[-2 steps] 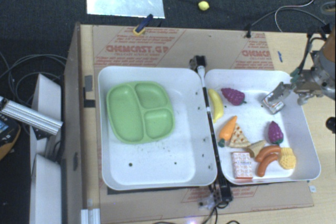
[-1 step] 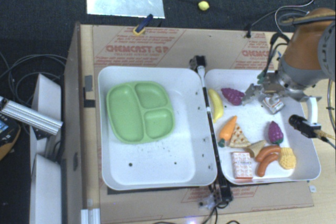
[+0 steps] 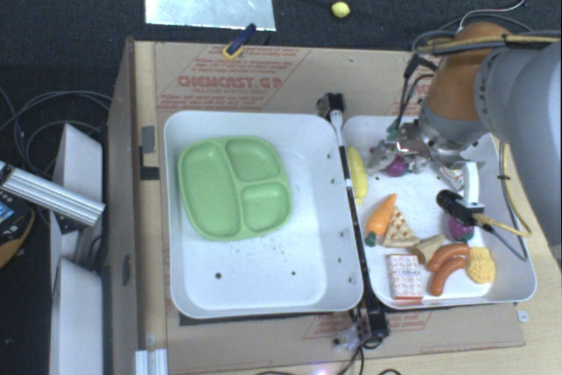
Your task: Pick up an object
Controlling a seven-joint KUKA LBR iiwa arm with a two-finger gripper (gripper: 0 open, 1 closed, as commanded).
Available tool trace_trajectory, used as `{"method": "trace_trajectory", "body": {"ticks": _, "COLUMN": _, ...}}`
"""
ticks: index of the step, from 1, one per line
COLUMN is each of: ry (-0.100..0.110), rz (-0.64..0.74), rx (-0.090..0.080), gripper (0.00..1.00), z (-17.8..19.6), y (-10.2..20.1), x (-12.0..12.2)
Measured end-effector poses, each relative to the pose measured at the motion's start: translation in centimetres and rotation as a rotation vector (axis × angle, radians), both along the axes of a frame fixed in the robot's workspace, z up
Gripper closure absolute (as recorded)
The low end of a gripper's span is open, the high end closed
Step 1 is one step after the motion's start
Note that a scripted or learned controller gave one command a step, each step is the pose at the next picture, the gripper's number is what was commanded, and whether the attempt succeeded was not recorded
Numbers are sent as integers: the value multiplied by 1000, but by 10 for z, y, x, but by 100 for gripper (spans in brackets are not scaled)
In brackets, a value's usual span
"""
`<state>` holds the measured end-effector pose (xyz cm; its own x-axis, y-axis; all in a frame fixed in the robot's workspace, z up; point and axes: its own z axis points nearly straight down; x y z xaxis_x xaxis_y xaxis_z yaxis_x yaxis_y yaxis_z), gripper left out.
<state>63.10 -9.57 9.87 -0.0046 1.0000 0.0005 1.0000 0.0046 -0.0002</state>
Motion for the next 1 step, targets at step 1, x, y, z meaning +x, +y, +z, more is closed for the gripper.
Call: {"method": "trace_trajectory", "body": {"ticks": 1, "ry": -3, "rz": 1, "rx": -1, "gripper": 100, "z": 11, "y": -1, "x": 1}}
